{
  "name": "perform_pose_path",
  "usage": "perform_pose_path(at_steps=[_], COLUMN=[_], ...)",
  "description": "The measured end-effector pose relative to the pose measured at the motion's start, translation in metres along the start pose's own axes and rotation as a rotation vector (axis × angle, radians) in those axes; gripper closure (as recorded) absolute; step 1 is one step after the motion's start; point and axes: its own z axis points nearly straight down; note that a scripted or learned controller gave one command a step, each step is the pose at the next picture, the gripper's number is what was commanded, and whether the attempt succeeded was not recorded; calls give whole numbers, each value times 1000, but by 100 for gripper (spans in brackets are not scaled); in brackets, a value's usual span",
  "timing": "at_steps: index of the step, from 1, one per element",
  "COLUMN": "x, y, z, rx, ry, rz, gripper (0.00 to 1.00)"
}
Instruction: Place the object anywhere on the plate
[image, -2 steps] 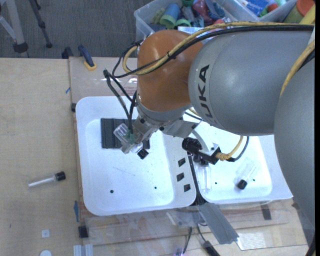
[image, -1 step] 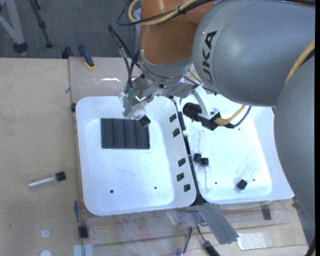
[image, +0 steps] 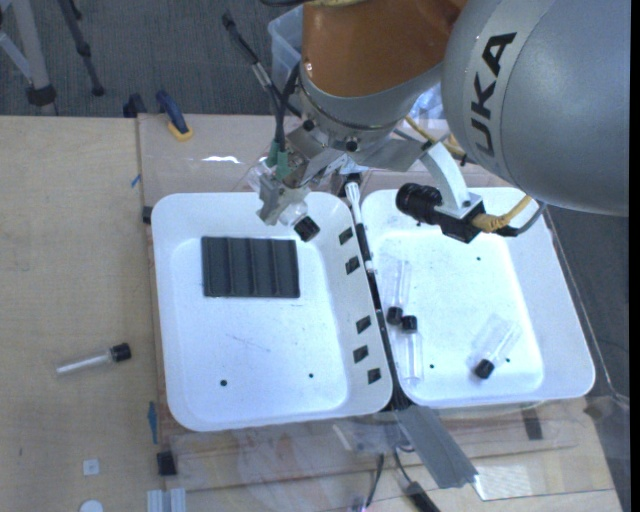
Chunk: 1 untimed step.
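Observation:
A dark grey ribbed plate lies flat in the left bin, towards its back left. My gripper hangs over the back edge of that bin, just above and to the right of the plate's far right corner. It is shut on a clear vial, whose black cap sticks out of the fingers to the lower right. The vial is held at a slant above the bin floor, apart from the plate.
The right bin holds three more clear vials with black caps. Another vial lies on the bench left of the bins. Black clips line the divider between the bins. The arm's bulk covers the back right.

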Motion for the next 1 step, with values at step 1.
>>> perform_pose_path(at_steps=[1], x=[16], y=[-26], z=[-48], rx=[-3], ry=[-1], rz=[-241], gripper=[100])
